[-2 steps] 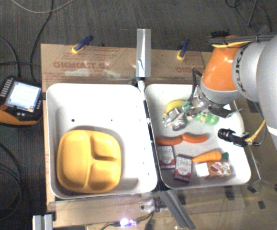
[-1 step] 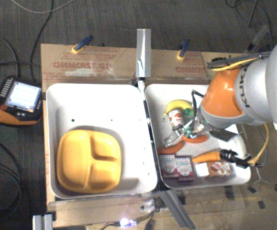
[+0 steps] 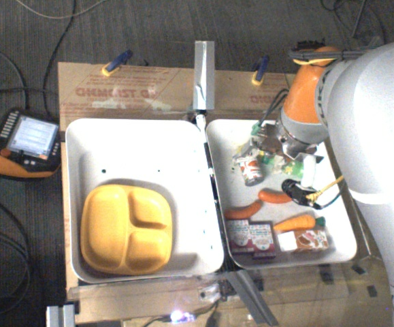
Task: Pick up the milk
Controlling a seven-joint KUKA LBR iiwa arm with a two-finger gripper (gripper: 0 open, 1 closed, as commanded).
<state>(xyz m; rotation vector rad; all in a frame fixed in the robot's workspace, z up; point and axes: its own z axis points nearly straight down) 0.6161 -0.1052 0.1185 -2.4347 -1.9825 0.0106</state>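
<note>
The milk (image 3: pixel 249 169) looks like a small grey-white carton with a red patch, lying in the upper left part of the right bin (image 3: pixel 346 251). My gripper (image 3: pixel 265 147) hangs from the orange-banded wrist directly above and slightly right of the carton, close to its top end. Cables and the gripper body hide the contact, so I cannot tell whether it touches the carton.
In the right bin lie two sausages (image 3: pixel 275 196) (image 3: pixel 243 211), a carrot (image 3: pixel 296 222), a dark red snack box (image 3: pixel 252 238) and a small red-white pack (image 3: pixel 310 240). The left bin (image 3: pixel 115 135) holds a yellow divided plate (image 3: pixel 127 228). A metal post (image 3: pixel 204 73) stands behind the bins.
</note>
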